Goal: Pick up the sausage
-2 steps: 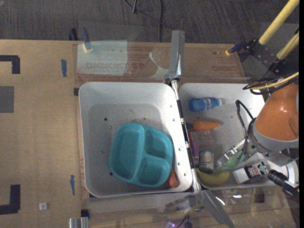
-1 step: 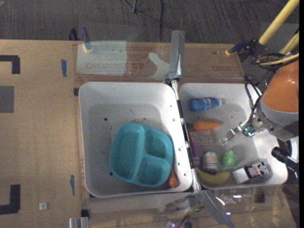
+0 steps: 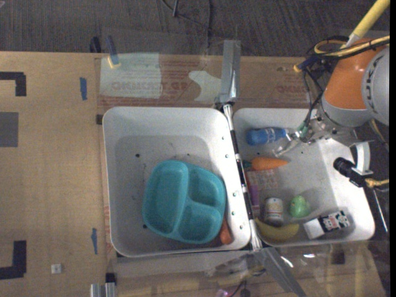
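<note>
Two hazards from here: grabbing the carrot (image 3: 269, 163) or blue bottle (image 3: 266, 135) beside the tool (image 3: 291, 143), its state impossible to tell, and slipping off the apparent sausage (image 3: 226, 233) wedged between teal plate (image 3: 182, 202) and left bin (image 3: 124, 129) wall.

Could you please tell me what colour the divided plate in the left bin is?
The divided plate is teal, a blue-green, seen clearly in the camera view.

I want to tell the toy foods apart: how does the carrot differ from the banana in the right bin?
The carrot is orange, straight and tapered; the banana is yellow and curved. The carrot lies mid-bin by the left wall; the banana lies against the near wall. Both lie flat in the right bin.
</note>
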